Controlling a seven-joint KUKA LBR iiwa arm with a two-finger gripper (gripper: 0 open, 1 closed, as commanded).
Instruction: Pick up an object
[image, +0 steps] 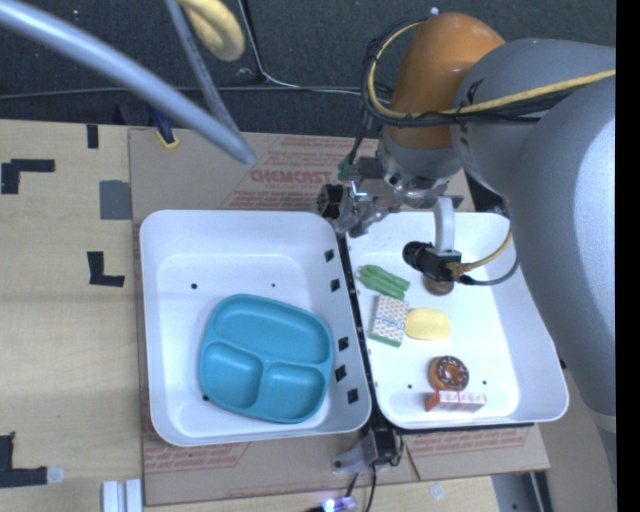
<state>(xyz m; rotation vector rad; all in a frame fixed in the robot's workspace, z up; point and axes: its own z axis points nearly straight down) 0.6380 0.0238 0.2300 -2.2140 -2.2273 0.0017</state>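
We take the yellow lemon-shaped toy in the right-hand bin as our landmark, and judge it the likeliest thing to pick up. Just to its left, nearly touching, lies a small patterned sponge-like pad; above that, farther from us, a green ridged piece. Below the lemon sits a chocolate doughnut toy, and just under the doughnut a red-and-white flat packet. Well to the lemon's left, in the other bin, rests a blue divided tray. The gripper hangs up and to the left of the lemon, over the rim between the bins, and we cannot tell how its claw stands or whether it has hold of anything, since the wrist hardware hides it. A black fitting on a cable hangs just above the lemon. We judge the lemon light, hollow and fairly stiff, with a smooth rounded skin that could slip sideways. We would close across its narrow middle, coming straight down, while minding the pad that crowds its left side.
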